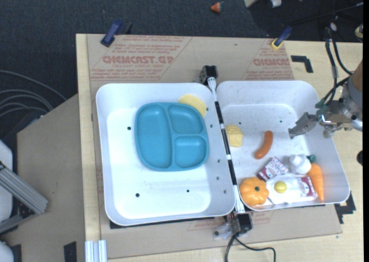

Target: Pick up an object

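The tool (pixel 314 121) is hovering, its prongs spread and holding nothing, right of the sausage (pixel 264 144), which is looking light, smooth and rollable; gripping across its middle seems best.

The robot arm (pixel 356 91) reaches in from the right edge of the frame, only its lower wrist section in view, angled downward and leftward. Its tool (pixel 314 122) hangs low at the arm's left end, two grey fingers (pixel 301 126) spread apart with nothing between them, one pointing left and down, the other closer to the wrist.
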Robot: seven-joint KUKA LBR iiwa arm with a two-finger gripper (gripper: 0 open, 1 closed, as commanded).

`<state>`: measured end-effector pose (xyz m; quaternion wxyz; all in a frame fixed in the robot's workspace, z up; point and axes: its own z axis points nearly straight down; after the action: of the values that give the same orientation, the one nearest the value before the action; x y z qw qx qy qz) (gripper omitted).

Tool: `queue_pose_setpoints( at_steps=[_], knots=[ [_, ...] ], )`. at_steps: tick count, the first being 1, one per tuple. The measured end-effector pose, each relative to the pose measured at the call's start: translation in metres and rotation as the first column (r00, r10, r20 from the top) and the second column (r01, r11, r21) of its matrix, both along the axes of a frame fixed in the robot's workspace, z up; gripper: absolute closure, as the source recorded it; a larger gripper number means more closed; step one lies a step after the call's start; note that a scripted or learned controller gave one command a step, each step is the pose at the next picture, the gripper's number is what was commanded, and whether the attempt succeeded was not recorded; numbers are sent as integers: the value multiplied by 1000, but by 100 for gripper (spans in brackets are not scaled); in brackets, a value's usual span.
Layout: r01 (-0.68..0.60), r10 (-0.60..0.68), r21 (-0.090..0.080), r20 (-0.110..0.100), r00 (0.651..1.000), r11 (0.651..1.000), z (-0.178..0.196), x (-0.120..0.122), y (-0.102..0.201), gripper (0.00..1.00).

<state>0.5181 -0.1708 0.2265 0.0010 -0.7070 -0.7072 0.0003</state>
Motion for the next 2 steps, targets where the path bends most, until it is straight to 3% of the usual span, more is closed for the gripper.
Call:
queue_pose_setpoints(
  at_steps=[1,2],
  knots=[
    [-1,1,-1,2,1000,1000,-142,31,25,0],
    [1,-1,-1,3,1000,1000,-132,31,24,100]
  ],
)
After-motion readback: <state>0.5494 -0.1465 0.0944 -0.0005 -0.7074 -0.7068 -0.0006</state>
